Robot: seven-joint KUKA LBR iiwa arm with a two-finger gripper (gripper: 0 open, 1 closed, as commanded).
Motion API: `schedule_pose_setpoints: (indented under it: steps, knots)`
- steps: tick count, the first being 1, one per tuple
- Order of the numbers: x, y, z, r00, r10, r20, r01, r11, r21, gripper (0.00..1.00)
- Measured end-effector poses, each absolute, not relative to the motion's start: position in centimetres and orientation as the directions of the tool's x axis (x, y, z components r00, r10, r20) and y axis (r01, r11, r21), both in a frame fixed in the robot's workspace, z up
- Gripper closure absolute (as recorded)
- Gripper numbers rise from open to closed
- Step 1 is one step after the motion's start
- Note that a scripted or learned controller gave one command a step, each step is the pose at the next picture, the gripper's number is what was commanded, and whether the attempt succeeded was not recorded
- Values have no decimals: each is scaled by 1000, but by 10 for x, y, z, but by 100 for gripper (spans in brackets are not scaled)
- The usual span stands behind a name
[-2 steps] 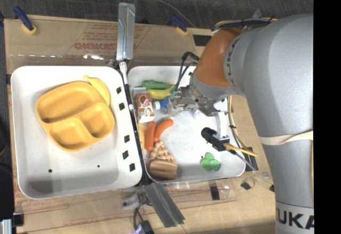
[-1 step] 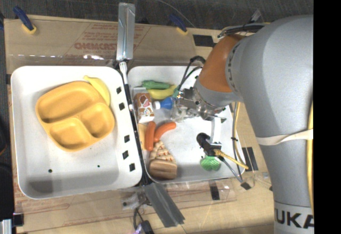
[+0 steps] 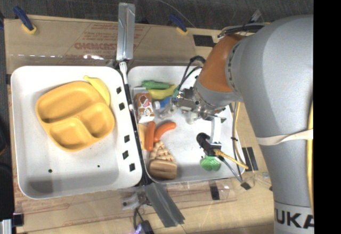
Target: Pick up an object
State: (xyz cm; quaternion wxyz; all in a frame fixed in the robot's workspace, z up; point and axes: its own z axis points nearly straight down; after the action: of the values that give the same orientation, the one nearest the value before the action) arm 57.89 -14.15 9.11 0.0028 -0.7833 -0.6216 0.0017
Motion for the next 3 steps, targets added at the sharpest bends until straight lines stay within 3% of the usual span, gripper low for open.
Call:
schedule_pose_setpoints:
  steps: [1,2,3]
  knots:
    - [620,-143,129,-57,998,0,998,57,0,0]
    - [657,-118,115,-468,884,-8,884,468,7,0]
    - [659,-121,103,-220,975,-5,975,220,4,0]
